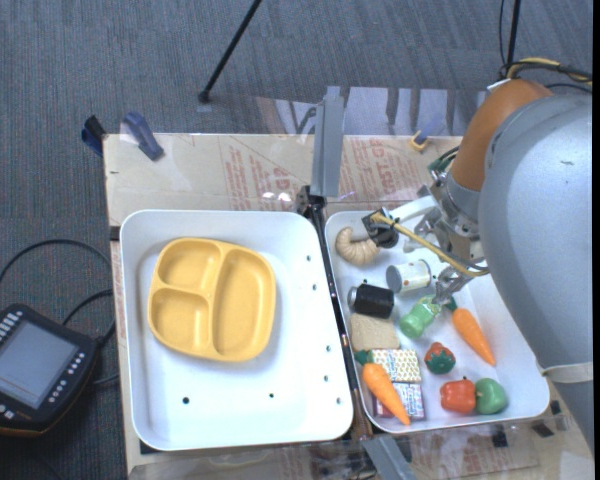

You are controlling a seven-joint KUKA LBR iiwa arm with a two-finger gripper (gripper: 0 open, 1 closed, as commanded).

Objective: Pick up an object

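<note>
1. A grey arm with an orange band reaches in from the right, its claw [446,286] poised low over the right bin [536,368], where the small items lie crowded together

2. The claw's tip sits directly above a green bottle-shaped toy [419,319], lying tilted beside an orange carrot [472,335]; whether it touches the toy cannot be told, nor whether the claw is released or clenched, so no hold can be claimed

3. A white cup [411,276] and a black cylinder [372,300] rest just left of the tip, a croissant [358,246] farther up; the tight packing likely explains the steep, narrow approach

4. Toward the near edge lie a second carrot [384,391], checkered blocks [397,365], a strawberry [440,357], a red pepper [458,396] and a green one [491,395]

5. The left bin [180,408] carries a yellow divided plate [213,298], well apart from the action

6. Judged from this, the pick is at the reaching stage, with the green toy the probable target and nothing yet lifted
</note>
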